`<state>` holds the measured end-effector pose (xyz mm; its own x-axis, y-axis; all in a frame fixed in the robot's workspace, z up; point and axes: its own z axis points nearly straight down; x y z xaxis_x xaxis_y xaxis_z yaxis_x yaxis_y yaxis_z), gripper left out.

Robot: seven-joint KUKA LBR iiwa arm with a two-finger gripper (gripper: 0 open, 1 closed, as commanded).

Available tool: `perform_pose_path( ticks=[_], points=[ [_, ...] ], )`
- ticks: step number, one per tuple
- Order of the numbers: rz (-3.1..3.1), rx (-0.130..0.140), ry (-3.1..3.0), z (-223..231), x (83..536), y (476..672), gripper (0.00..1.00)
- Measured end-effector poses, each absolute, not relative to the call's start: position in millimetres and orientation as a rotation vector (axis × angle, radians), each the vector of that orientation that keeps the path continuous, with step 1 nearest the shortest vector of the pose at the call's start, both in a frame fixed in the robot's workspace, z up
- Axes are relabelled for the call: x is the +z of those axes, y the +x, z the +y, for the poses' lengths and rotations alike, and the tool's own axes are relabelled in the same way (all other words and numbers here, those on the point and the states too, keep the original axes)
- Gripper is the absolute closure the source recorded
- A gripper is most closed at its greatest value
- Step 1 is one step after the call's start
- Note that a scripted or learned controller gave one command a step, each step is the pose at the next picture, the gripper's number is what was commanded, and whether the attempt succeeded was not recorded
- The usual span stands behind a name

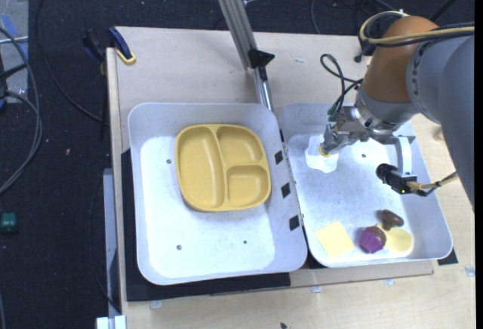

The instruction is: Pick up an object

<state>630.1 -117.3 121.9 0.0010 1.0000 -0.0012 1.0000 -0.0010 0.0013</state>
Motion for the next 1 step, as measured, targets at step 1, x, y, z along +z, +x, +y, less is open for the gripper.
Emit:
perform_pose_path(
  ticks=[1],
  points=[
    [2.222,0.005,2.215,-110.1,178.7,637.8,1.0]
  ],
)
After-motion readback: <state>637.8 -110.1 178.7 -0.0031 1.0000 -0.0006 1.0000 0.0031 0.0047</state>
